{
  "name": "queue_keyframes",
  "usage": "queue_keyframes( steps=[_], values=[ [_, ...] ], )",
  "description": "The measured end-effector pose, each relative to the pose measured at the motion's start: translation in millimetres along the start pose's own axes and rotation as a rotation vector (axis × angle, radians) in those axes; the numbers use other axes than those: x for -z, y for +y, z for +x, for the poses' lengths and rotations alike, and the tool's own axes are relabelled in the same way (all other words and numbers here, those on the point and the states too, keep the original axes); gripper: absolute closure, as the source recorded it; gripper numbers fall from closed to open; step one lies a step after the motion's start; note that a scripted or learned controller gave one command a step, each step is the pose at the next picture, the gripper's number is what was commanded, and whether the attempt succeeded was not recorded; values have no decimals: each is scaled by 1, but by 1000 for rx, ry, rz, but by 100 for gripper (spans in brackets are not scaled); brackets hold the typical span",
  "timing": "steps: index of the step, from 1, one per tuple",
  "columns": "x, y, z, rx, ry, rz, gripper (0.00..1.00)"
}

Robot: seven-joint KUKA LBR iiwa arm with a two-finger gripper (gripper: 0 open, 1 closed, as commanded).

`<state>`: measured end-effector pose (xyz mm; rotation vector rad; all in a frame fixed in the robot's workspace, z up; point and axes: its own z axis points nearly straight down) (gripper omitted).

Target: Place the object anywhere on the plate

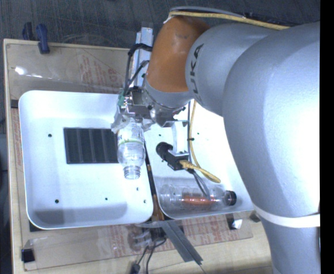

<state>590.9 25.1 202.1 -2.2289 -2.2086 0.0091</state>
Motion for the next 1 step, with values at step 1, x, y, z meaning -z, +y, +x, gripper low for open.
queue_keyframes(
  steps=[1],
  values=[
    [9, 0, -2, -4, -1, 2, 100]
  ],
)
